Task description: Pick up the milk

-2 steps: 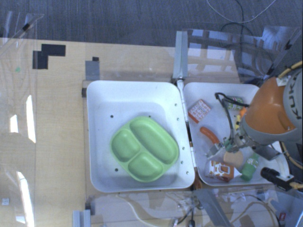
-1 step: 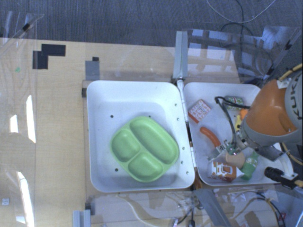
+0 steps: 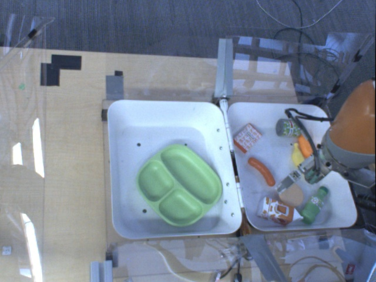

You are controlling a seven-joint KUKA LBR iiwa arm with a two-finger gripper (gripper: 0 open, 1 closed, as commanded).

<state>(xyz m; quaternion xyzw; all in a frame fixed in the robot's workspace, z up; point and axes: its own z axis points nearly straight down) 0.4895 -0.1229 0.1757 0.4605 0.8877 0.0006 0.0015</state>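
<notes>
Milk [image 3: 277, 211] is a small carton, orange-brown and white print, lying in the right bin [image 3: 252, 175] near its front edge, a bit left of the middle of that edge. It looks tipped on its side, long axis running roughly left-right with a slight slant, though the print is too small to be sure of which end is the top. A tan round item [image 3: 294, 196] sits just beside it up-right, touching or nearly so. A green bottle [image 3: 315, 205] lies to its right, near the front right corner.

End effector [image 3: 292, 181] hangs over the right bin, just above and right of the milk, fingers pointing down-left toward it. Fingers look a little apart with nothing between them, empty. Milk lies down and left of the tips, near, with the tan item between them or under the tips, so my guess is the next move needs a short shift down-left and a wrist turn so the jaws close across the carton's short side.

Further out in the same bin: sausage [image 3: 261, 171] mid bin, red-white box [image 3: 248, 137] at upper left, can [image 3: 287, 128] at top, carrot [image 3: 305, 146] and a yellow item [image 3: 299, 154] partly under the arm. Left bin [image 3: 126, 157] holds a green tray [image 3: 179, 184]. Both bins sit on the desk [image 3: 59, 175]
</notes>
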